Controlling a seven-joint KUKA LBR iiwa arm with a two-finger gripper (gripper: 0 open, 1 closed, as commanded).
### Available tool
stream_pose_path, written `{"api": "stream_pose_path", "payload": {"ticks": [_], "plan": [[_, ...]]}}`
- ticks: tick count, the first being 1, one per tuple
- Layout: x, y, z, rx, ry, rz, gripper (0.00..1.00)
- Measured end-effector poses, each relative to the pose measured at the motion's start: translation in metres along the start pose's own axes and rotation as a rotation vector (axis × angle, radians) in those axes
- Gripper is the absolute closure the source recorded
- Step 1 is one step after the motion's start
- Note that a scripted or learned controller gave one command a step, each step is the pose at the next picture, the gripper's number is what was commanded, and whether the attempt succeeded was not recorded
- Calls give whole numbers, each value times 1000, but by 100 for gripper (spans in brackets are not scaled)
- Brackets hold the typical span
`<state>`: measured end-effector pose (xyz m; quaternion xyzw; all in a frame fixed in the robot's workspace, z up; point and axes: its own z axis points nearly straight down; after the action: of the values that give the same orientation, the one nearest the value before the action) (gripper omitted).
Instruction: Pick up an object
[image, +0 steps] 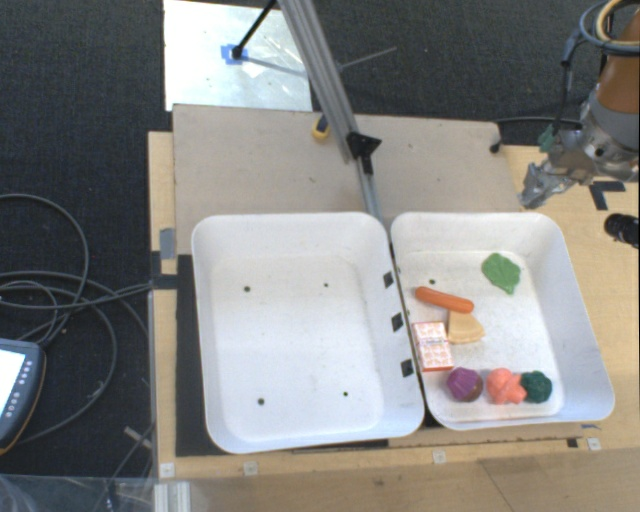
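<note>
Camera view, gripper (535, 190) at upper right above the right bin (575, 300), grip state impossible to tell, green leaf (501, 271), carrot (444, 299) in that bin

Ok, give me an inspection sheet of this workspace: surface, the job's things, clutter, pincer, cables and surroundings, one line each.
Surface: bench bearing the left bin and the right bin side by side.
Job's things: all in the right bin: green leaf, carrot, cheese wedge, small box, purple piece, orange-red piece, dark green broccoli.
Clutter: nothing seen in the left bin.
Pincer: pincer above the bench beyond the right bin's far right corner, apart from every item, holding nothing visible.
Cables: black cables looped on the floor at left.
Surroundings: dark carpet, metal pole, handheld screen at lower left.
</note>
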<state>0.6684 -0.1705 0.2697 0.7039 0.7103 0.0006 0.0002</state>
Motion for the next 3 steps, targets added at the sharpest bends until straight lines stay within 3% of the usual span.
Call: {"api": "stream_pose_path", "payload": {"ticks": [2,3], "plan": [[114,-11,4,-1,2,-2,100],[170,-3,19,0,2,-1,100]]}}
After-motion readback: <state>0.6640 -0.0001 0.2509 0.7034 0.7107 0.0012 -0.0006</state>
